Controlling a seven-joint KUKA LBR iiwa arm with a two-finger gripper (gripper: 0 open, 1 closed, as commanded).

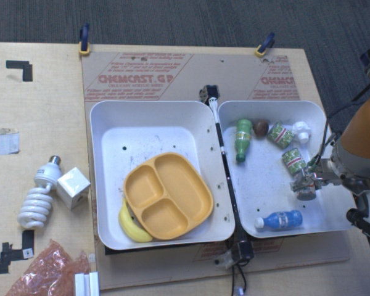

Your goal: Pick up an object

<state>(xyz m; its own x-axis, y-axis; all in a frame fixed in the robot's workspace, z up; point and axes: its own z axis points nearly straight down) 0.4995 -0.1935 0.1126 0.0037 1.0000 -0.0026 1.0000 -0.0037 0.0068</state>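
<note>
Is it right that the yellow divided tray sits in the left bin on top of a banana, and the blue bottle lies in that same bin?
Not quite. The camera view shows the blue bottle in the right bin. The yellow divided tray does sit in the left bin, over a banana.

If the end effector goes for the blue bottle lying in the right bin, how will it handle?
The blue bottle lies on its side, so a nudge would probably roll it. It looks like smooth plastic, likely light and a bit slippery. The bin wall beside it may crowd the approach.
</note>
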